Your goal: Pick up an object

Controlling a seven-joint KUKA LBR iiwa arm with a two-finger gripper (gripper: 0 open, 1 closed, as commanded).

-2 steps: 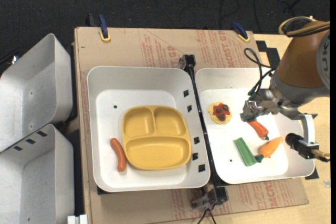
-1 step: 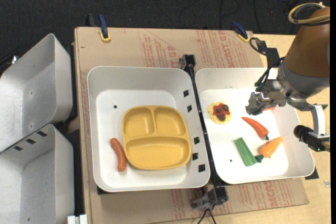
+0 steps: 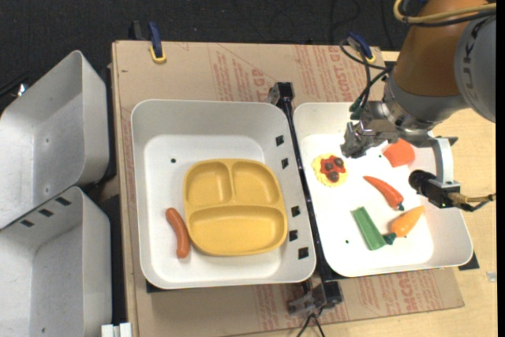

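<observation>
Over the right bin: the grey arm with its orange band (image 3: 438, 31) reaches in from the right and bends down toward the bin's far half.
Gripper (image 3: 357, 144): dark and blocky, hanging low over the white floor near the bin's far left corner; nothing visible between its tips, and whether it is spread or closed cannot be told from this slant.
Right bin (image 3: 451, 255): shallow, white, smooth plastic with rounded corners.
Toy pizza slice (image 3: 331, 169): flat yellow piece with red and dark toppings, near the bin's left wall, just beside the gripper on its near side.
Orange block (image 3: 398, 153): small, angular, matte, near the bin's far right, beside the wrist.
Red chili pepper (image 3: 384, 189): slim, curved, glossy, mid-bin.
Green piece (image 3: 368, 227): long, flat, stick-like, toward the near edge.
Toy carrot (image 3: 405, 222): orange, tapered, with a green tip touching the green piece's near end.
Left bin (image 3: 150, 170): same white plastic.
Yellow divided plate (image 3: 234, 207): rounded square with three compartments, smooth, central in the left bin.
Toy sausage (image 3: 178, 232): reddish-orange, rounded ends, lying just beside the plate's left edge.
</observation>
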